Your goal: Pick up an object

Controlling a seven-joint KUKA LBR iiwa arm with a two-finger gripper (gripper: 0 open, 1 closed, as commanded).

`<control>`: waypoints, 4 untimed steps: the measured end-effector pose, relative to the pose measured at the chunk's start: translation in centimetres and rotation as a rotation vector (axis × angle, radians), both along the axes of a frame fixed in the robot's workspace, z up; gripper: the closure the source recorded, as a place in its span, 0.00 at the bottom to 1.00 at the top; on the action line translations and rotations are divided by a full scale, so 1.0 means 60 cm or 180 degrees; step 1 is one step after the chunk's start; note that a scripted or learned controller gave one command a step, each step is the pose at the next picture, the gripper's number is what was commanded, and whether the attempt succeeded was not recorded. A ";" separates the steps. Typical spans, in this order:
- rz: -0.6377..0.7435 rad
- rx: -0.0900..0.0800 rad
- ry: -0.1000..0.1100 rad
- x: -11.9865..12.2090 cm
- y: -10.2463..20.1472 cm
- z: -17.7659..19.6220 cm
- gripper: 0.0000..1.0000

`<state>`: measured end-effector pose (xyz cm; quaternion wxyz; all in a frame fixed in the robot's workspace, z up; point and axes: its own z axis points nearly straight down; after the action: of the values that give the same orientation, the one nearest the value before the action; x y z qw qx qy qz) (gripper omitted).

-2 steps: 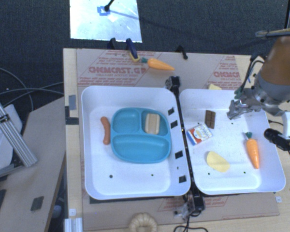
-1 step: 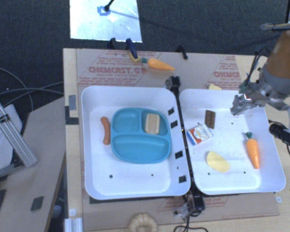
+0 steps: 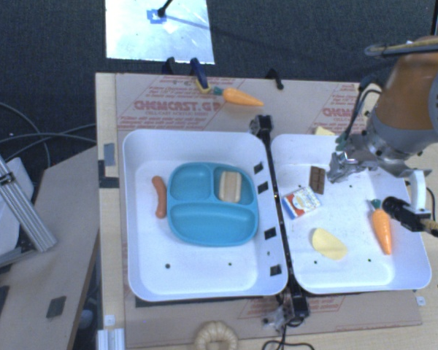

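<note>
hand [image 3: 341, 168] near brown bar [image 3: 317, 180], packet [image 3: 301, 201]

Bare floor around yellow piece [image 3: 328, 243]

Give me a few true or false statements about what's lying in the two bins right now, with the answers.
1. The blue plate is in the left bin. True.
2. The sausage lies on the blue plate. False: it lies beside it, on the bin floor.
3. A carrot lies in the right bin. True.
4. The gripper hangs over the left bin. False: it is over the right bin.
5. Another carrot lies outside the bins. True.
</note>
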<state>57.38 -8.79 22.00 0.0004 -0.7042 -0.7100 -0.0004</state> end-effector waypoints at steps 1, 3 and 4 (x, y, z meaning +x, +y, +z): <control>-0.0001 0.0001 0.0003 -0.051 0.064 -0.010 1.00; -0.0025 -0.0005 0.0002 -0.074 0.111 -0.006 1.00; -0.0013 -0.0003 -0.0005 -0.071 0.116 -0.004 1.00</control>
<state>53.13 -1.81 21.75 -0.0005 -0.7056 -0.7086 -0.0007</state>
